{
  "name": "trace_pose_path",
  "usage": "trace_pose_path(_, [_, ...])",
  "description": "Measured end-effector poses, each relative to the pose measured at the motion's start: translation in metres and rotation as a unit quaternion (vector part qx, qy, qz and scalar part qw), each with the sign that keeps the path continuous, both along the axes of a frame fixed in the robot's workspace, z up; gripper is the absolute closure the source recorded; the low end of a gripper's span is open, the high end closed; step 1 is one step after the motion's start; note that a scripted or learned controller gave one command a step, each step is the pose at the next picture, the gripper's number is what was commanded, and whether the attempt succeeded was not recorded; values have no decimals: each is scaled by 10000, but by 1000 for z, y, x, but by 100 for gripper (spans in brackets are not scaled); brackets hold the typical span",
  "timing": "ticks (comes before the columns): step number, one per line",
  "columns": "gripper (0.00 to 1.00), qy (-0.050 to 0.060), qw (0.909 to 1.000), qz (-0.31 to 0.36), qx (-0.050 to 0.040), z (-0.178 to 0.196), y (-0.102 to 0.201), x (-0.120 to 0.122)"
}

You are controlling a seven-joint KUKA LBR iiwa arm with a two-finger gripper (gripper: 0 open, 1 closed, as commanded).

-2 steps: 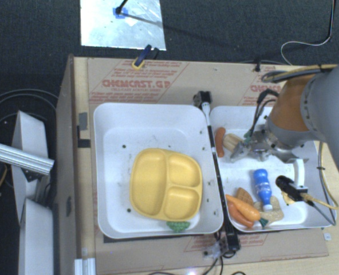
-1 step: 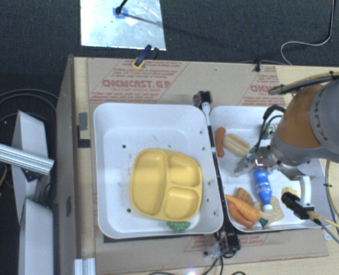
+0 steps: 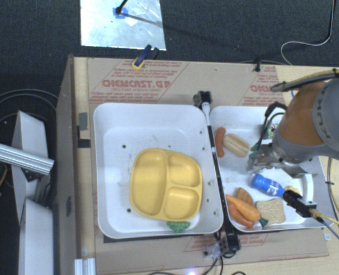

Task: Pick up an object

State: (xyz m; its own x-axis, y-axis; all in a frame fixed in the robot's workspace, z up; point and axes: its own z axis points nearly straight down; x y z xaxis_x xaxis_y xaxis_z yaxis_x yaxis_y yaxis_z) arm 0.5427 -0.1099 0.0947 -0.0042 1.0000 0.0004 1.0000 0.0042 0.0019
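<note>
Orange carrot (image 3: 245, 208) and a bread slice (image 3: 272, 211) lie nearest in my right bin (image 3: 238, 114), then a blue bottle (image 3: 267, 184). My end effector (image 3: 257, 158) hovers low just behind it; its grip I cannot tell. Nothing looks lifted yet; the pick remains.

two bins sit side by side on the bench. the left bin (image 3: 109, 153) has a plate (image 3: 165, 183) in it, with a small leafy thing (image 3: 179, 226) at the plate's near edge. in the right bin (image 3: 238, 116), a hot dog (image 3: 219, 141) and a bun (image 3: 236, 145) lie at the back left. a bottle (image 3: 267, 184) lies in the middle. a carrot (image 3: 244, 208) and bread (image 3: 271, 212) lie in front. the gripper (image 3: 256, 158) is between the bun and the bottle.
</note>
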Motion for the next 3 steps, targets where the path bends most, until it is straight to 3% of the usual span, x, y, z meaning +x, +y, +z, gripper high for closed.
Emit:
trace_pose_path(1, [0, 0, 10000, -1, 0, 0, 0, 0])
trace_pose_path(2, [0, 5, 10000, -16, -3, -11, -6, -39])
trace_pose_path(3, [0, -8, 10000, -4, -11, -10, -60, 47])
